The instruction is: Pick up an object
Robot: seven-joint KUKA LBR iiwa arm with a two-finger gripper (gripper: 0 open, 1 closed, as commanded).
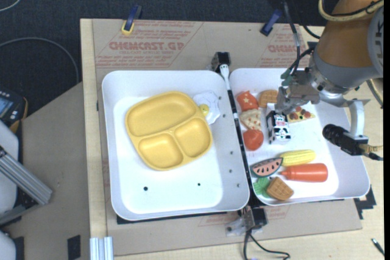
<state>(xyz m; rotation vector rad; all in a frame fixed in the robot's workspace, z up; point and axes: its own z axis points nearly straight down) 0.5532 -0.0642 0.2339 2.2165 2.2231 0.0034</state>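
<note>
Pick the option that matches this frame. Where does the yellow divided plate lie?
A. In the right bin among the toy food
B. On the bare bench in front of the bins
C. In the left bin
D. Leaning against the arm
C: the yellow divided plate lies flat inside the left bin, while the toy food, such as the corn cob, sits in the right bin under the arm.

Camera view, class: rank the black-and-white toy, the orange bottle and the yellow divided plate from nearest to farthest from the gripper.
1. Black-and-white toy, right bin, just under the gripper.
2. Orange bottle, right bin, nearer the front.
3. Yellow divided plate, left bin.
</note>
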